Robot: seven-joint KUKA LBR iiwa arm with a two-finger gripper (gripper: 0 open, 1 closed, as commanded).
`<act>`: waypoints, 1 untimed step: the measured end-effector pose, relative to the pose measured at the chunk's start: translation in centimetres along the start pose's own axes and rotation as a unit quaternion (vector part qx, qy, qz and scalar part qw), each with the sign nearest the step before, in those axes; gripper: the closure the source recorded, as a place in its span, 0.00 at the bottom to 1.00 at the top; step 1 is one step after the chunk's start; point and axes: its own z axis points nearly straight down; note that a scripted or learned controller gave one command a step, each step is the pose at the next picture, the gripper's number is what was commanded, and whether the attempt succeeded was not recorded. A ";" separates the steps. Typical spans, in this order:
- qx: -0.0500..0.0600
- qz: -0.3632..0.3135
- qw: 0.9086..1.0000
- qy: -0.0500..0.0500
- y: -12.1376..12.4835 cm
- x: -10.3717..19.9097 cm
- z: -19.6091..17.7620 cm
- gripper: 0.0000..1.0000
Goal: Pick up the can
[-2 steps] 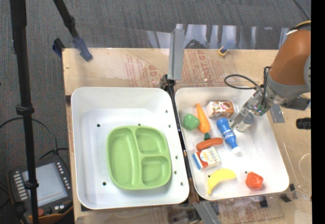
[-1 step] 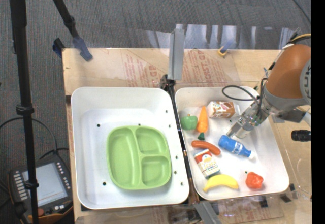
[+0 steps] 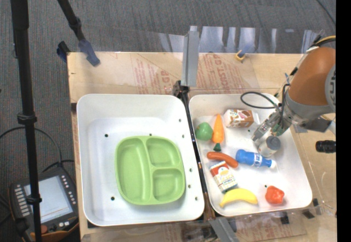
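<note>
The blue bottle [image 3: 255, 158] lying on its side in the right bin [image 3: 305, 180] serves as the marker for everything else. Far to its left, the left bin [image 3: 83, 125] holds a green divided plate [image 3: 149, 169], which lies flat near the middle of that bin's floor.

In the right bin, a round green fruit [image 3: 204, 131] sits well left of the bottle and further up the view. An orange carrot [image 3: 218, 128] stands just beside that fruit, on the side nearer the bottle. A red sausage [image 3: 222, 158] lies just left of the bottle, about level with it. A small red-and-white labelled container [image 3: 223, 176] lies below and left of the bottle, and a yellow banana [image 3: 238, 197] lies below the bottle, near the bin's front wall. A small brown-and-white carton [image 3: 239, 118] rests above the bottle and slightly to its left.

The can [image 3: 270, 147], grey and upright, stands just above the bottle's right end, close to touching it. The gripper [image 3: 266, 134] hangs directly over the can, up and right of the bottle. Whether the pincer is spread, pressed together or pinching the can cannot be told from this angle. A red rounded item [image 3: 275, 195] sits below and right of the bottle. The arm [image 3: 310, 79], orange above the wrist, reaches in from well up and right of the bottle.
</note>
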 end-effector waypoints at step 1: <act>0.000 0.002 1.000 0.001 0.0 -0.1 -0.7 1.00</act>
